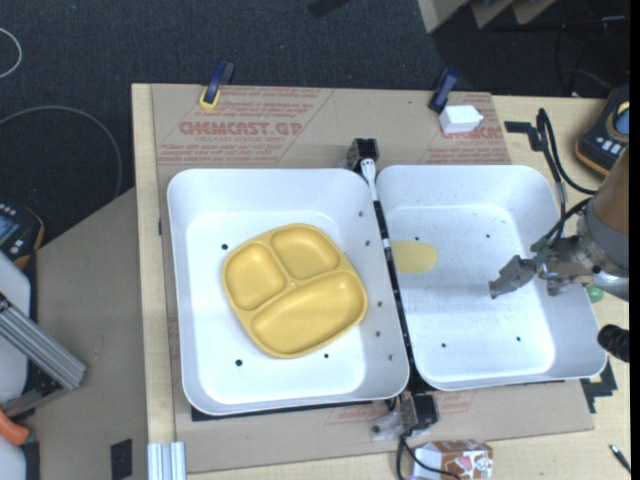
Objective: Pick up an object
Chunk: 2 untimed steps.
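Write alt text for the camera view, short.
A robot gripper reaches from the right into the right white bin, low over its floor and apart from a small flat yellow piece near the bin's left wall. The left white bin holds a yellow three-compartment plate.

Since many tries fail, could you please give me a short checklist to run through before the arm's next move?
1. Target chosen: pale yellow flat piece in the right bin: ok.
2. Gripper over that piece: not ok, it sits to the right of it.
3. Object between the jaws: not ok, nothing seen there.
4. Jaw opening: cannot tell.
5. Yellow divided plate away from the gripper, in the left bin: ok.
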Tool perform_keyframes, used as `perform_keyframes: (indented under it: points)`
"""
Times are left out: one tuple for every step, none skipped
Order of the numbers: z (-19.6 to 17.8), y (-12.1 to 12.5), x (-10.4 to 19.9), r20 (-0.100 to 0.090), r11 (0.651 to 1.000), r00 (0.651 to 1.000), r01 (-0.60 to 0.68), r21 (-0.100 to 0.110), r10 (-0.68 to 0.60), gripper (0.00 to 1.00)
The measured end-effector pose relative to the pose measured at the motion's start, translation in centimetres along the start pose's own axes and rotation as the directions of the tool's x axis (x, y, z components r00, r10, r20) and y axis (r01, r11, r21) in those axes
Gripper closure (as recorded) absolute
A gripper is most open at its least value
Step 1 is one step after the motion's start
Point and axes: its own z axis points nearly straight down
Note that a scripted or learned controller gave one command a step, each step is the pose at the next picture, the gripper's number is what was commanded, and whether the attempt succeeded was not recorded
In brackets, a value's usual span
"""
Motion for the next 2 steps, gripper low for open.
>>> perform_keyframes:
  points:
    - [-19.89,0.29,6.05,0.002,1.0,1.0,0.008,-0.017,-0.008,0.0]
    - [-20.17,0.26,5.81,0.002,1.0,1.0,0.002,-0.006,-0.002,1.0]
